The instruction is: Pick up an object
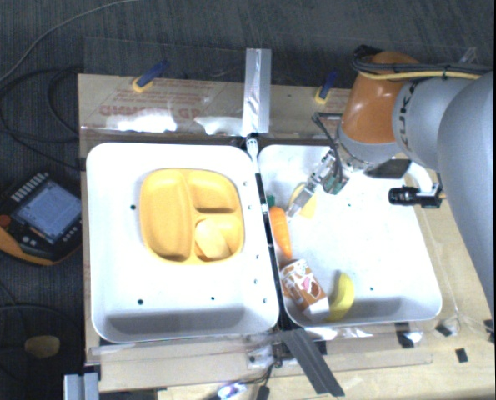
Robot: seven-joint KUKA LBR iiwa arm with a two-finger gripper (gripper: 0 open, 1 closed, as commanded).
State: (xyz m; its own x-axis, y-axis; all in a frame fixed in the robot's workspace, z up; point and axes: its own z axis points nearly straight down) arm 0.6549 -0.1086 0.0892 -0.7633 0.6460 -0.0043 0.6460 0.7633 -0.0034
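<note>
My gripper [301, 198] is low in the right bin [398, 248], near its back left corner, reaching in from the orange-banded wrist [373, 115]. A small pale yellow object [308, 206] lies right at the gripper's tip, partly hidden by it; I cannot tell whether it is held. An orange carrot [280, 233] lies along the bin's left wall, just below the gripper. Toward the front, a small printed red and white packet [303, 286] sits beside a yellow banana [341, 295].
The left bin [114, 298] holds a yellow divided plate [189, 215]. A metal post [257, 90] stands behind the seam between the bins. A black hand-held controller [39, 215] lies off the bench to the left. The arm's grey body [473, 157] covers the right side.
</note>
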